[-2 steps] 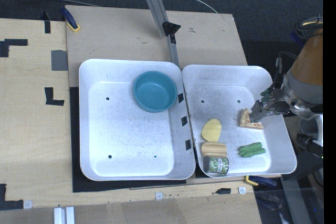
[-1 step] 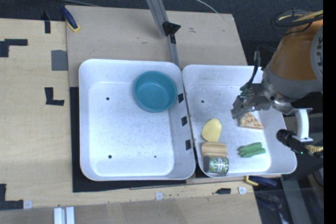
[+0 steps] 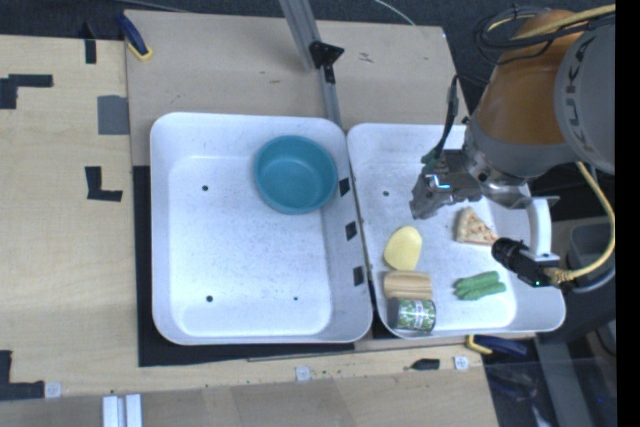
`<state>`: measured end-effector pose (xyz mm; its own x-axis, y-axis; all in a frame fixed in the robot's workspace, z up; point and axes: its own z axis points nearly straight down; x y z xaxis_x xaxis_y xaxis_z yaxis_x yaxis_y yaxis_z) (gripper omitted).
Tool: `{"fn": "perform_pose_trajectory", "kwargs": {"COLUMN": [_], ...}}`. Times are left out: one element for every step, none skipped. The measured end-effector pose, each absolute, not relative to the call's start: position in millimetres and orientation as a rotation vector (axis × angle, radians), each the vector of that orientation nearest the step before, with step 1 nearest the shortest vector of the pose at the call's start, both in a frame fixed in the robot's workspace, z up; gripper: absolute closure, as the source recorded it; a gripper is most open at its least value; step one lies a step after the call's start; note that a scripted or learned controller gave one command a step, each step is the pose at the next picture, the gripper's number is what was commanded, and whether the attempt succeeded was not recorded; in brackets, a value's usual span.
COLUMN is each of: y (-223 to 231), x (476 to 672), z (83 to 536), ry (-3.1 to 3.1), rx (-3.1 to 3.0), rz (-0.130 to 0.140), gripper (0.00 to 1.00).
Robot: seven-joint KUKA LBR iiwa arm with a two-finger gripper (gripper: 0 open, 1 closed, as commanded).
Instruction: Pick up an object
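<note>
Left bin: a blue bowl is seen upright in its far right part, near the wall shared with the other bin.
Right bin: five small things are gathered in its near half.
Yellow piece: placed near the bin's left wall, just behind a tan block.
Can: laid on its side at the near rim, touching the tan block.
Gripper: held low over the right bin's middle, behind the yellow piece; nothing is seen between its fingers, and whether the jaws are apart cannot be told.
Pizza slice: found just right of the gripper.
Green piece: set nearer the front, right of the tan block.
</note>
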<state>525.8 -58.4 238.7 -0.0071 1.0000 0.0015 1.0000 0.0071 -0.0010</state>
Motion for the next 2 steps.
{"fn": "perform_pose_trajectory", "kwargs": {"y": [0.4, 52.2], "x": [529.1, 553.5], "z": [235.3, 226.4], "ry": [-2.228, -2.228], "rx": [-2.212, -2.213], "rz": [0.001, 0.001], "gripper": [1.00, 1.00]}}
